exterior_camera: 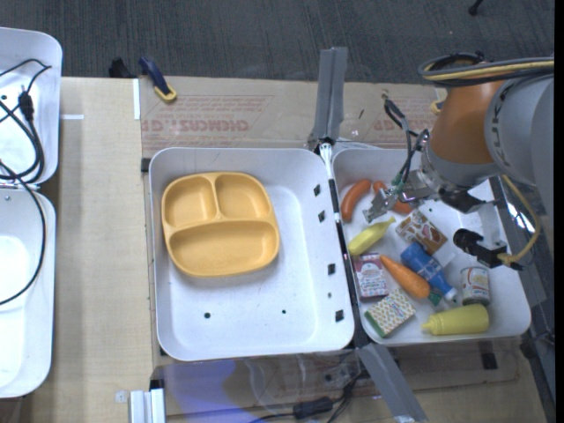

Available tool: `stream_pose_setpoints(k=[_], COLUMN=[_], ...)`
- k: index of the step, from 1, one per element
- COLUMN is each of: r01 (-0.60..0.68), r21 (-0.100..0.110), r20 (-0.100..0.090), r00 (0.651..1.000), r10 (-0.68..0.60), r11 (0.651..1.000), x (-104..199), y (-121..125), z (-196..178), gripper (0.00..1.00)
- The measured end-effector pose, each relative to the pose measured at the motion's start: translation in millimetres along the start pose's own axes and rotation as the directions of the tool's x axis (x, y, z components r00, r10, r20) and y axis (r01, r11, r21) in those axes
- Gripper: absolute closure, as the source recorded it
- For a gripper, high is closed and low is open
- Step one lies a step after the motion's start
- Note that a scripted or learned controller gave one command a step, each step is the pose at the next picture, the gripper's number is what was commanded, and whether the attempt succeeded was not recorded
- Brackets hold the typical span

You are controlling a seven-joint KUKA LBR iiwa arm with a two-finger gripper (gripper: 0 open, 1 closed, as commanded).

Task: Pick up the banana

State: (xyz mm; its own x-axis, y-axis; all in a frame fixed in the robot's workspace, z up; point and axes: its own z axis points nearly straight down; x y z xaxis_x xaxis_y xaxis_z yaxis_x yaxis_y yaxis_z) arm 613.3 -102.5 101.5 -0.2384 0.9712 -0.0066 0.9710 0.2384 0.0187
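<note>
Down in the right bin (520, 311), the banana (370, 235) lies near the left wall, a small yellow fruit slanting up toward the right. The gripper (385, 203) hangs just above and to the right of the banana's upper end, close to it but not around it; whether they touch cannot be told. Nothing is seen between the metal tips, and whether they are spread or pressed together cannot be told from this angle. The grey arm (520, 126) with its orange band (463, 130) comes in from the right over the bin's far corner.

Around the banana sit other items: an orange-red sausage-shaped toy (354, 197) just above it, a carrot (404, 274) below and to the right, a blue bottle (424, 268) beside the carrot, a small red carton (371, 276) under the banana, a yellow mustard bottle (456, 321) along the near wall, and a small can (476, 283) by the right wall.

The left bin (238, 324) holds a yellow divided plate (220, 223).
</note>
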Motion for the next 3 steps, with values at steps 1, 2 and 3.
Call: stream_pose_setpoints(k=[1,2,3], r01=[0.200,0.155,0.154], r21=[0.017,0.019,0.019], r20=[-0.009,-0.009,-0.009], r00=[0.980,0.988,0.988], r10=[-0.200,-0.155,-0.154], r11=[0.980,0.988,0.988], x=[36.0,39.5,39.5], y=[21.9,-2.2,-2.2], z=[-90.5,-90.2,-90.3], gripper=[0.00,0.00,0.00])
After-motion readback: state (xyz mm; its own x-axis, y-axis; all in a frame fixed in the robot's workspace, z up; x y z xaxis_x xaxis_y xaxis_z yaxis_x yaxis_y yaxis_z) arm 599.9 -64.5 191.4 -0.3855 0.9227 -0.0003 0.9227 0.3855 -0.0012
